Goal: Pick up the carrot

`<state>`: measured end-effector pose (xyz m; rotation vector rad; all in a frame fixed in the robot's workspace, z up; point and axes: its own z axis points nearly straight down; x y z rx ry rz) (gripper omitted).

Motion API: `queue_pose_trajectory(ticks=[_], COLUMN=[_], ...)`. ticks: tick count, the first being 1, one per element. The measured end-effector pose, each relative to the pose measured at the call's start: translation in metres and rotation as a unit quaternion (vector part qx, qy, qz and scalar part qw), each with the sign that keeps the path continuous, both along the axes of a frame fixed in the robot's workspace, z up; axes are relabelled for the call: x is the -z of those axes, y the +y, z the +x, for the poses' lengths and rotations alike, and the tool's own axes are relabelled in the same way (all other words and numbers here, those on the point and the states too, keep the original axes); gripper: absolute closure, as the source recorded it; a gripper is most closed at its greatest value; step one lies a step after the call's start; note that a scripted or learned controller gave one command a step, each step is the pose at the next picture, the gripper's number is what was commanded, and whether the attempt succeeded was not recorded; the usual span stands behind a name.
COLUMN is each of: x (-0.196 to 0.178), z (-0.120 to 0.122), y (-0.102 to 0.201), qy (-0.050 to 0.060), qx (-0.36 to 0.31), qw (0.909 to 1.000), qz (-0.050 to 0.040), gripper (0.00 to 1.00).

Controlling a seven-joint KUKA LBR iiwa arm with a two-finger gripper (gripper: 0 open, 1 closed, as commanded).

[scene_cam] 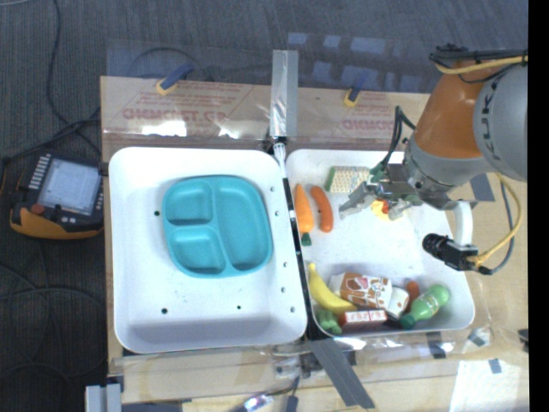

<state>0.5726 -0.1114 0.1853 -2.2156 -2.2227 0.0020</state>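
Far left, off the bench on the dark floor: one orange-and-black handheld pendant (56,197) with a pale screen. On the bench (129,101), two white bins side by side. Left bin (137,316): one turquoise divided plate (216,225) with three compartments. Behind both bins, red mirrored lettering on clear sheeting, unreadable. Right bin (377,247), counted from its left wall: one carrot (303,212), lying lengthwise just beside the dividing wall; one red-orange sausage (322,208) right next to it; one checked green-and-white packet (346,179) at the back; one banana (324,293) near the front; one brown-and-white carton (371,290), print too small to read; one flat red-labelled item (364,318) under it; one green bottle (426,305) at the front right corner. Tool (358,201) over the bin's back half, right of the sausage, fingers spread wide with nothing between. On the grey arm, part of "KUKA" visible.
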Motion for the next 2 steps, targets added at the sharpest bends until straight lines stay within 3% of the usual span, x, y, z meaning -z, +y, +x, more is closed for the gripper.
queue_pose_trajectory(ticks=[1, 2], x=[-0.003, -0.083], z=[0.062, 0.004], y=[-0.054, -0.014], qy=[0.000, -0.001], qx=[0.037, 0.018], qw=[0.9993, 0.9998], qz=[-0.0016, -0.0005], gripper=[0.00, 0.00])
